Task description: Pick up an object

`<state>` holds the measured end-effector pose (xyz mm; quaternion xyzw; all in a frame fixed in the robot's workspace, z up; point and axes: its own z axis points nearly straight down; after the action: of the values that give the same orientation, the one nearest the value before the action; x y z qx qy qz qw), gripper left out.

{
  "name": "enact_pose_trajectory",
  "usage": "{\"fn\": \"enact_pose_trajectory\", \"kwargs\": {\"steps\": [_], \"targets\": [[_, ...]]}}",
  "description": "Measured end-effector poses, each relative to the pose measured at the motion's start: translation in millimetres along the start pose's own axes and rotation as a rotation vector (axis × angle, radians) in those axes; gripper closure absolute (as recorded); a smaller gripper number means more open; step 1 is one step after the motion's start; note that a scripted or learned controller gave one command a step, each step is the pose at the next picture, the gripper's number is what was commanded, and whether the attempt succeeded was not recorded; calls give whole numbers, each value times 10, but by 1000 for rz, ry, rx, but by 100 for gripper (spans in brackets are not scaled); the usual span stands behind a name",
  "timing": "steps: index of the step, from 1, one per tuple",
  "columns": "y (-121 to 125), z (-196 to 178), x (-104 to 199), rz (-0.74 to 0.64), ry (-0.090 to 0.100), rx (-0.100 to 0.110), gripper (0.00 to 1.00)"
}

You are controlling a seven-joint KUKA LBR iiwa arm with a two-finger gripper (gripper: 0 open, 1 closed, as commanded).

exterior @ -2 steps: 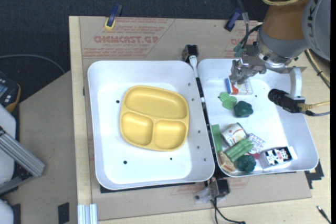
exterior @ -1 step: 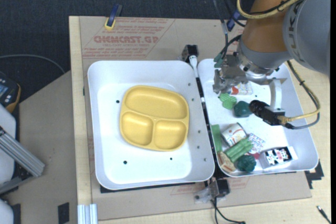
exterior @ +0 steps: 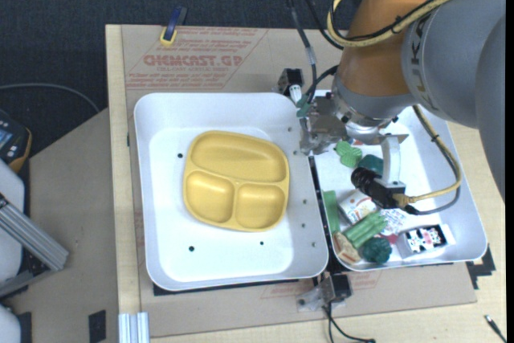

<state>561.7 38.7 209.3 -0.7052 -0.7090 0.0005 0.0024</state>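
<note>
Grey and orange, the arm (exterior: 418, 36) reaches in from the right and sets its claw (exterior: 321, 128) low over the inner edge of the right bin (exterior: 470, 229), close to the wall shared with the left bin (exterior: 152, 173); whether the claw is wide or narrow cannot be told at this slant, and no object is seen between its tips. Judged from this, the pick is not yet done: nothing is lifted, and grasp and raise remain. Candidate objects lie heaped in the right bin: a small green piece (exterior: 349, 153) just beside the claw, a dark teal lump (exterior: 371, 165), a green bundle (exterior: 365, 229) and a black-and-white patterned card (exterior: 423, 237) nearer the front. A yellow compartment tray (exterior: 235, 179) lies flat in the left bin, well apart from the claw.
</note>
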Motion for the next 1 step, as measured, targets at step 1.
{"fn": "enact_pose_trajectory", "kwargs": {"steps": [1], "targets": [[-29, -76, 338, 1, -1, -6, 100]]}}
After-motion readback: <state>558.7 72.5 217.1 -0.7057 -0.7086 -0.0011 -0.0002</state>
